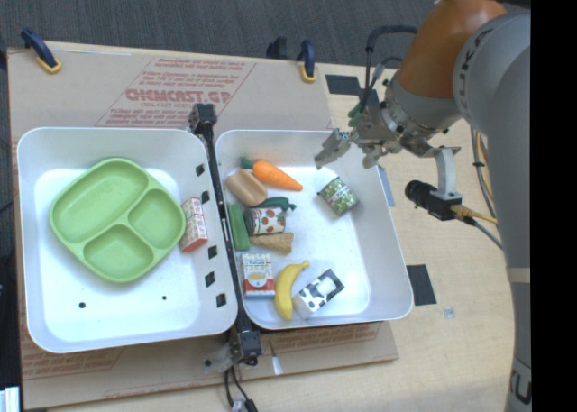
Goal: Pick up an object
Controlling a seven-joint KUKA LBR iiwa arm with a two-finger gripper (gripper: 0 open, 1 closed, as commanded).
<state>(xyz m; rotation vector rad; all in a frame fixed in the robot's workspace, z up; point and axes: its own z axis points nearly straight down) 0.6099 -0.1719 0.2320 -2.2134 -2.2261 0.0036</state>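
My gripper (350,152) hangs above the far right part of the right bin (383,248), open, with nothing between its fingers. Just below it lies a small green patterned can (338,196). To its left rest an orange carrot (275,175) and a tan bread roll (245,188). Along the bin's left side are a green cucumber (237,225), a small strawberry carton (268,220), a bread wedge (273,242) and a juice box (257,275). A banana (287,288) and a black-and-white carton (320,290) lie at the front.
The left bin (54,311) holds a green divided plate (117,218) and a small red-and-white box (193,224) against its right wall. A black divider (213,203) runs between the bins. Clamps sit on the cardboard behind.
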